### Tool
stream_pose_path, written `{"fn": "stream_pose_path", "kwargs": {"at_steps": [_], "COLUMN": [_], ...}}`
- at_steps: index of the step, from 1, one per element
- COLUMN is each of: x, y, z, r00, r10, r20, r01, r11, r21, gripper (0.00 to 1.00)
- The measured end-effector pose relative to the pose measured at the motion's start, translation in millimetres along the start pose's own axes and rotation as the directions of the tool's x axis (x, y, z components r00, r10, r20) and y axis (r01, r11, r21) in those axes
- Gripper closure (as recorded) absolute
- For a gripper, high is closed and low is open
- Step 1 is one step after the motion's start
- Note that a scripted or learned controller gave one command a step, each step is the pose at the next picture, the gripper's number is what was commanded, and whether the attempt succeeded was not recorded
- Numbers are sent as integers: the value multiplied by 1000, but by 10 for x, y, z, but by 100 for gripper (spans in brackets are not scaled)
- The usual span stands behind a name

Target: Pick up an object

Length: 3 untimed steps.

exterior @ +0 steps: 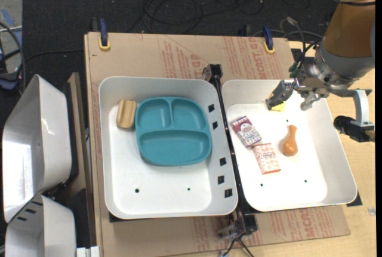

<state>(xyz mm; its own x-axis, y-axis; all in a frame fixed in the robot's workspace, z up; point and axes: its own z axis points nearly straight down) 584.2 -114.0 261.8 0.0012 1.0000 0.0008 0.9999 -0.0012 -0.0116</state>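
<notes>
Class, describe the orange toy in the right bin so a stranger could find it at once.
Look in the right bin. Near its middle, right of two small printed packets, lies the orange toy. It alone is plain orange and pear-shaped, with a thin neck pointing up.

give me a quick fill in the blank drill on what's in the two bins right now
1. The teal divided plate lies in the ___ bin.
2. The tan block sits against the plate's ___ edge.
3. The orange toy drumstick lies in the ___ bin.
4. The gripper hangs over a small ___ object.

Missing words: left; left; right; yellow
</notes>
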Motion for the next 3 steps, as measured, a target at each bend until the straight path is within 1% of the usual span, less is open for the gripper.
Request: {"fn": "stream_pose_path", "kwargs": {"at_steps": [1,2,3], "x": [1,1,105], "y": [19,34,50], "z": [-62,583,1104], "r00": [1000,1000,1000], "r10": [-2,0,-3], "r20": [1,0,0], "r01": [2,0,3], "r11": [1000,1000,1000], "r21": [-11,-5,-6], "gripper": [0,0,0]}}
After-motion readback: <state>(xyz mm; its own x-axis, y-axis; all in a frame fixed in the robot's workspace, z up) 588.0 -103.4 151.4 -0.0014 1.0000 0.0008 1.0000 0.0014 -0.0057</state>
